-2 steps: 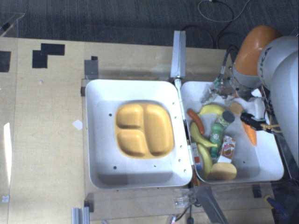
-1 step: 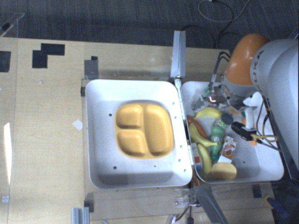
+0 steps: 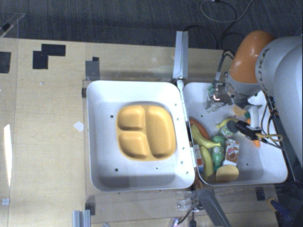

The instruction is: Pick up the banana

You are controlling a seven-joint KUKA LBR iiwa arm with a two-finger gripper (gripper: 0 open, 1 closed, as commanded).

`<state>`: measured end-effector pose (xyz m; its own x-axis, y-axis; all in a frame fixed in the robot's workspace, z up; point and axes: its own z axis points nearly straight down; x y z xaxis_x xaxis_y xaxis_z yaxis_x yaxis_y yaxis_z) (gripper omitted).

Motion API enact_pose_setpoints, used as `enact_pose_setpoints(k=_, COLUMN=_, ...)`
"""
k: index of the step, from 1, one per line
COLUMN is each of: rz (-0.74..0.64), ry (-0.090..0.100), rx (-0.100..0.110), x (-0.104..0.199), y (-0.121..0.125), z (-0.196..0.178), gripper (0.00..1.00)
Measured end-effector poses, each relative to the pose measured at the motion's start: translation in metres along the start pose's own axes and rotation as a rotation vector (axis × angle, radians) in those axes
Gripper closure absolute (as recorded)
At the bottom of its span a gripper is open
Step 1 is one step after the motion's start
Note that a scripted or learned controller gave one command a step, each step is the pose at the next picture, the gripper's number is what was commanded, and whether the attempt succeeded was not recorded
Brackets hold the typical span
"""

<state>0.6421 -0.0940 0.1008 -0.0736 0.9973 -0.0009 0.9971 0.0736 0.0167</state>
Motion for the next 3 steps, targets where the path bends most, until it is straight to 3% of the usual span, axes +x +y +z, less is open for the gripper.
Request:
enact_pose_setpoints(k=1, rz=0.000, ry=0.000, rx=0.000, x=0.000, y=0.000, z=0.000, gripper=0.00)
enact_pose_setpoints(k=2, rz=-0.202, ry=0.000, rx=0.006, x=-0.021, y=-0.031, z=0.011, gripper=0.00)
enact_pose_setpoints(k=3, rz=-0.235, ry=-0.001, rx=0.004, x=-0.016, y=-0.107, z=0.009, gripper=0.00)
